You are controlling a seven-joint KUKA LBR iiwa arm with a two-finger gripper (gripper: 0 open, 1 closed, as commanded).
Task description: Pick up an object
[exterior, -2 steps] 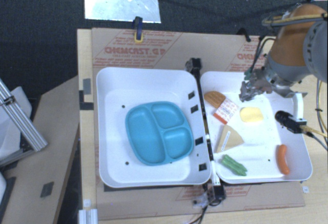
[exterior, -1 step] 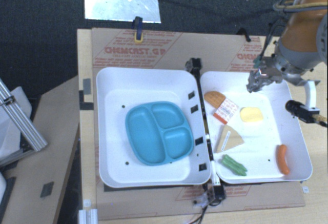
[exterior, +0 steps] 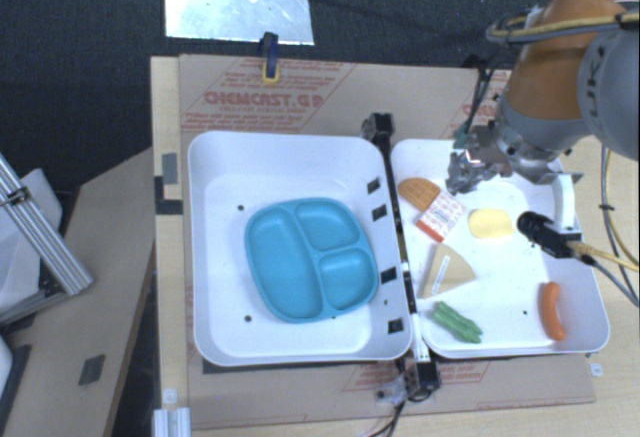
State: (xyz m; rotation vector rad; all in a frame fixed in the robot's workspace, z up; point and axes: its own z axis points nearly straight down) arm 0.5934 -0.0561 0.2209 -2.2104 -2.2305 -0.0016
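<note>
Pincer (exterior: pixel 462 175) low over right bin (exterior: pixel 590 325), beside bread (exterior: pixel 419 192).

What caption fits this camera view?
Robot hand hovering over toy foods in the right bin; blue tray in the left.

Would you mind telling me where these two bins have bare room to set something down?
The left white bin has bare floor all around the blue divided plate, widest along its top. The right white bin is crowded; its one free patch lies between the green bean pod and the orange sausage.
</note>
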